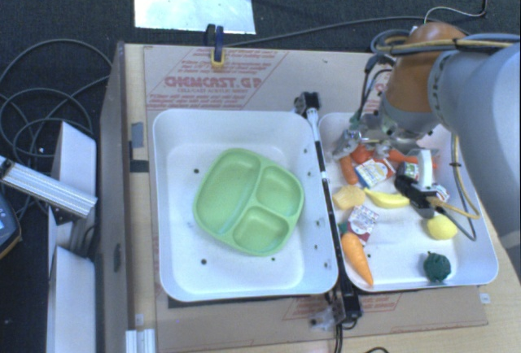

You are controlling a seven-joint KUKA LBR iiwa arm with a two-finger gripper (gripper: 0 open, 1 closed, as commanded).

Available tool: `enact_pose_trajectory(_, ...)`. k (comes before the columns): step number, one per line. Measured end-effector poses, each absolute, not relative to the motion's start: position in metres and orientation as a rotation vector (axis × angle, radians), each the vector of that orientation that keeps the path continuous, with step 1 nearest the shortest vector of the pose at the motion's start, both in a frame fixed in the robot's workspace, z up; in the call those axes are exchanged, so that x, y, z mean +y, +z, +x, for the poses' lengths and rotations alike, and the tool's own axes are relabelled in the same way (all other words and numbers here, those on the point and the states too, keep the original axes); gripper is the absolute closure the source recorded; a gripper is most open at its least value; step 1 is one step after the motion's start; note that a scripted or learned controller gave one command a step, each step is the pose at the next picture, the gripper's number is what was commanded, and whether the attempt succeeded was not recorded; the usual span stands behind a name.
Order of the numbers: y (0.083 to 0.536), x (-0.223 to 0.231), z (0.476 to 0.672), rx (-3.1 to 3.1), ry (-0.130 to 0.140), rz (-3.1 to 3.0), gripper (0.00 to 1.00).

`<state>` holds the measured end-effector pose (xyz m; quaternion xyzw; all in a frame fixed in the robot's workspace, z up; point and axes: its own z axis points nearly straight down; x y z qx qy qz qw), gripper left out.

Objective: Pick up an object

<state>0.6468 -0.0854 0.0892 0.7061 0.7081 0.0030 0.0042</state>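
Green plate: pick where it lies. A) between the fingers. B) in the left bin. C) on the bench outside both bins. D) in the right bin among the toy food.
B: the green plate lies flat on the floor of the left bin, while the toy food sits in the right bin.

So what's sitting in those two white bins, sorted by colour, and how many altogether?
Green: 2, the divided plate and a dark green vegetable
Yellow: 3, banana, lemon, pale chunk
Orange: 2, carrots
White-and-red packets: 2
Total: 9
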Motion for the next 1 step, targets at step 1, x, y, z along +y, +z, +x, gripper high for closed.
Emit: enact_pose_trajectory(1, 0.1002, -0.0877, 0.6465, 2.217, 0.004, 2.213, 1.0)
